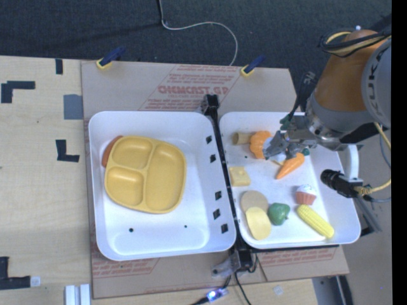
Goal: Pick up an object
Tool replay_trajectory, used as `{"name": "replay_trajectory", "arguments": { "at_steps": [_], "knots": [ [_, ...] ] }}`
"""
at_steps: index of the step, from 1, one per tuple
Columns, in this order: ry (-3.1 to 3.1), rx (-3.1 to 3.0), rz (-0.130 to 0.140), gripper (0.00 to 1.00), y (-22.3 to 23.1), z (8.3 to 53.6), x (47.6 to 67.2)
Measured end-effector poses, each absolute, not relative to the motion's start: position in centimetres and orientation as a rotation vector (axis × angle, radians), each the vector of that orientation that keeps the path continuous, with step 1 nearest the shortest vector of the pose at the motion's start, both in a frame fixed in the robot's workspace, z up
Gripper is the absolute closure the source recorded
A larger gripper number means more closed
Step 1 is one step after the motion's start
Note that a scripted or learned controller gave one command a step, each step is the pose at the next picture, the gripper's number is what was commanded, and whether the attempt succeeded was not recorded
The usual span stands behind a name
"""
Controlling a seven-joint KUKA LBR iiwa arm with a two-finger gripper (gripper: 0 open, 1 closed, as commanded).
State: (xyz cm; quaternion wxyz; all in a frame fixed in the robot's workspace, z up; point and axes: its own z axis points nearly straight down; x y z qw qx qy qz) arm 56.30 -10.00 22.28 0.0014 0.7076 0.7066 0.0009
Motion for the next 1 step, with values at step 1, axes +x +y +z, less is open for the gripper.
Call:
{"name": "replay_trajectory", "arguments": {
  "at_steps": [1],
  "knots": [
    [2.234, 2.214, 0.000, 1.00, -2.28, 23.26, 54.13]
  ]
}}
